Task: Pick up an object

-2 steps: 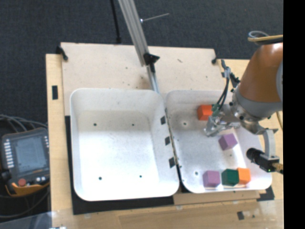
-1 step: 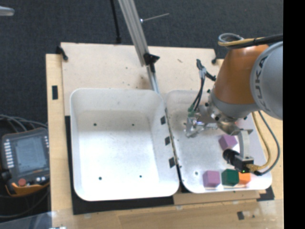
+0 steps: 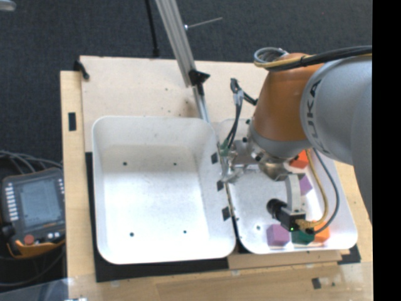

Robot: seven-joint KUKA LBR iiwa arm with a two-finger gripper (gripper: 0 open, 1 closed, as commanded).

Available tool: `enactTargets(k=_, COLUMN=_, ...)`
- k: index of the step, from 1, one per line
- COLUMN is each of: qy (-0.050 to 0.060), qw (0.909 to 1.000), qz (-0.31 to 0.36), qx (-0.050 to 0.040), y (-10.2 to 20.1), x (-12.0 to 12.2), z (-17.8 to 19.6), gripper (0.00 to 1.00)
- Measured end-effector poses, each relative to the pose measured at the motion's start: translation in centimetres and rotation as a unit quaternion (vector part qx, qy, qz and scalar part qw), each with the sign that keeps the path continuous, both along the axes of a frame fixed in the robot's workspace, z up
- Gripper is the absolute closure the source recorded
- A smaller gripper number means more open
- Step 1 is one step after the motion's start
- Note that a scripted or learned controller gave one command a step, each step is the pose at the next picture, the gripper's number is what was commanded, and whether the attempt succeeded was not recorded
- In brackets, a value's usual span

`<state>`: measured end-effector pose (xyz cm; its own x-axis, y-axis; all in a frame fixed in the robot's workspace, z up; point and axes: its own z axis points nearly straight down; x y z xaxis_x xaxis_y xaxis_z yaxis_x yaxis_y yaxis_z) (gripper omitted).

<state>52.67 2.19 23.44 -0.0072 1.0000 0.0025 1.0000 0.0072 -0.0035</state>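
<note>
The grey arm with its orange band reaches in from the right and hangs over the right bin. My gripper sits low at that bin's left wall, close to the divide between the two bins. A purple block lies near the right bin's front edge, well apart from the gripper. A green object and an orange object lie beside it to the right. Further back, another orange piece and a purple piece peek out from under the arm. The arm hides much of the right bin's floor.
The left bin is a shallow white tray with a speckled floor. A slanted aluminium rail rises from behind the bins' divide. A teach pendant lies off the bench to the left.
</note>
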Motion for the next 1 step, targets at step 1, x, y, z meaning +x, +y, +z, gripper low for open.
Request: enactTargets(k=1, qy=-0.002, qw=1.0, qz=0.0, qx=-0.0005, y=4.51, x=0.87, z=0.86, gripper=1.0)
